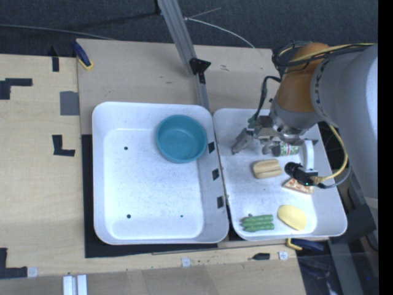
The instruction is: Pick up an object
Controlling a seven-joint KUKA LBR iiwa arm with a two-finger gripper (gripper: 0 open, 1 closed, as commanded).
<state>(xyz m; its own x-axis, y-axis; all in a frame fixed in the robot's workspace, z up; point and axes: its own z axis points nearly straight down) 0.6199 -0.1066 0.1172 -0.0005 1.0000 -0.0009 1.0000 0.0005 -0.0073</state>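
My gripper (255, 145) hangs over the back of the right bin (328, 226), open, its two dark fingers spread apart with only bare bin floor between them. A tan bread roll (267, 168) lies just in front of it. A small bottle with a green label (288, 148) lies beside the right finger, partly under the wrist. Further forward are a pizza slice (299, 186), a yellow lemon-like piece (291, 217) and a bunch of green beans (256, 222).
The left bin (110, 214) holds a blue bowl (181, 138) at its back right. A slanted metal pole (184, 39) comes down to the bins' shared back edge. The grey arm with its orange band (301, 85) covers the right bin's back right corner.
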